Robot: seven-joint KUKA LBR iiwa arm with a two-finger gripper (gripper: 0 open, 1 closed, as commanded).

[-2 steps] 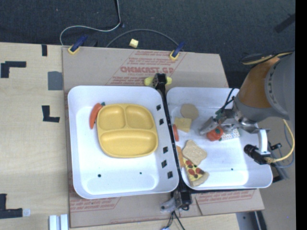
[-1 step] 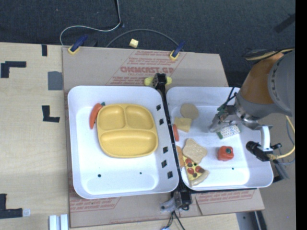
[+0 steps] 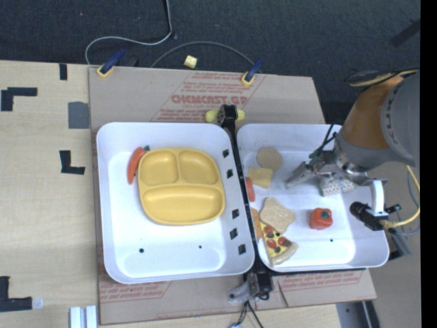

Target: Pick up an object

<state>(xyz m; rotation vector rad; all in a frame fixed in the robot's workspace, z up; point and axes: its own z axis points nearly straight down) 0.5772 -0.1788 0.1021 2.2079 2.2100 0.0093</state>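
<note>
My pincer (image 3: 298,176) hung low over the right bin (image 3: 341,255), near the middle of its far half, with my grey arm and its orange band (image 3: 365,118) reaching in over that bin's right rim. The two fingers pointed toward the divider between the bins and stood spread apart, with nothing between them. Their tips (image 3: 290,181) were just beside a pale round biscuit-like piece (image 3: 269,158), which lay close to the bin's far left corner, and I could not tell whether they touched the bin floor.

Just nearer than that round piece, against the left wall, lay a small yellow cheese-like wedge (image 3: 260,178). Further toward the near edge sat a tan slice of toast (image 3: 277,214), and touching its near side a pizza slice (image 3: 276,243) close to the near left corner. A red tomato (image 3: 320,218) rested apart from these, toward the right side of the bin, nearer the near rim than my pincer was. A thin orange-red piece (image 3: 250,190) lay along the left wall by the divider; what it was I could not make out.

In the left bin (image 3: 116,251) a yellow divided plate (image 3: 181,185) sat in the far half, and an orange carrot (image 3: 134,165) lay just beside the plate's left edge. Both bins stood on a cardboard sheet (image 3: 198,91) on the worktop (image 3: 41,203).
</note>
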